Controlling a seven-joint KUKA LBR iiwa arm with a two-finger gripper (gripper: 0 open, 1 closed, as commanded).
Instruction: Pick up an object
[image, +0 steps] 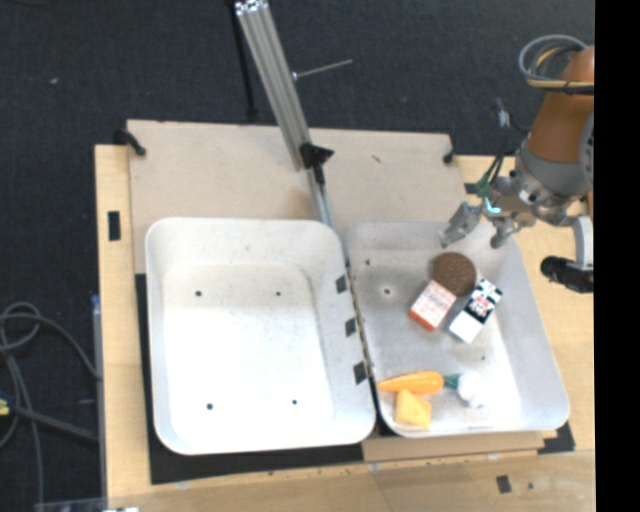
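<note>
Above the right bin (530, 330), we hold our gripper (481, 229) with fingers apart, clamped on nothing. Below, the brown disc (453, 268) and boxes (455, 308) lie clustered, so reaching one cleanly looks tricky.

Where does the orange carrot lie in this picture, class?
The carrot lies in the right bin, near its front left corner, just above a yellow wedge and left of a small white ball.

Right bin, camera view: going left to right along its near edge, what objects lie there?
Orange carrot with the yellow wedge just below it, then the small white object at the carrot's green tip.
</note>
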